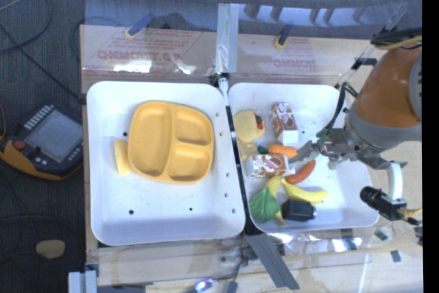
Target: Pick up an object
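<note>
Crowded at the right bin's [343,216] near edge: black block [299,210], banana [305,193], green leaf [263,203], touching or overlapping. Further in: red chili [300,172], carrot [282,150], 2 printed packets [268,165] [283,117], yellow round toy [246,125]. Hovering by the chili and carrot, gripper [322,146], blurred; released or clenched, cannot tell. Risk, judged: packed items, so a close could catch 2 things or nudge neighbours and slip off the rounded chili. Wrist hidden behind the orange band [387,89]. Left bin [110,216]: yellow tray [169,141], part covering a yellow piece [121,156].
</note>
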### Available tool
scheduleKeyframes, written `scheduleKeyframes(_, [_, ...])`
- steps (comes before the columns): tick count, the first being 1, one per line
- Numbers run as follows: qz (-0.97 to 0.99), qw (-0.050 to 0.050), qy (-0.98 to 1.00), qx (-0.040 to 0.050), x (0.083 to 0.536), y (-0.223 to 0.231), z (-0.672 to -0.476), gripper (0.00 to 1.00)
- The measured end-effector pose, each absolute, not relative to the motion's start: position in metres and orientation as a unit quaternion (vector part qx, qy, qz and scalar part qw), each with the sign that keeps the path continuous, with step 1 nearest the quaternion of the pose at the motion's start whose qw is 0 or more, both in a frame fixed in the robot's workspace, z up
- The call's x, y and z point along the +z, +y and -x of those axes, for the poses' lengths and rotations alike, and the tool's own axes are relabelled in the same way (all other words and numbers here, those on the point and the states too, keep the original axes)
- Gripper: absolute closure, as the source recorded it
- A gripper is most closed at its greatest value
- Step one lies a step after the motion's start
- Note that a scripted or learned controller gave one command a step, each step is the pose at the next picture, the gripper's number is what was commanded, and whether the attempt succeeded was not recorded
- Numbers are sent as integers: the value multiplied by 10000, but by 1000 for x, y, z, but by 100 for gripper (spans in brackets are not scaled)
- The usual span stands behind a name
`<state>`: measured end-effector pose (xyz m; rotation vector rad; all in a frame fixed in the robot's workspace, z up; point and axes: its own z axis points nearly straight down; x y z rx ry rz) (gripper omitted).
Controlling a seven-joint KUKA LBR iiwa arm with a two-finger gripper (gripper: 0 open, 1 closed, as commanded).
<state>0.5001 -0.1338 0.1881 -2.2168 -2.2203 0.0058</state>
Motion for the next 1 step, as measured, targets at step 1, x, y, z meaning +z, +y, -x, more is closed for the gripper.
scheduleKeyframes(1, [6287, -136, -7775, -74, 121, -146, -553, 0])
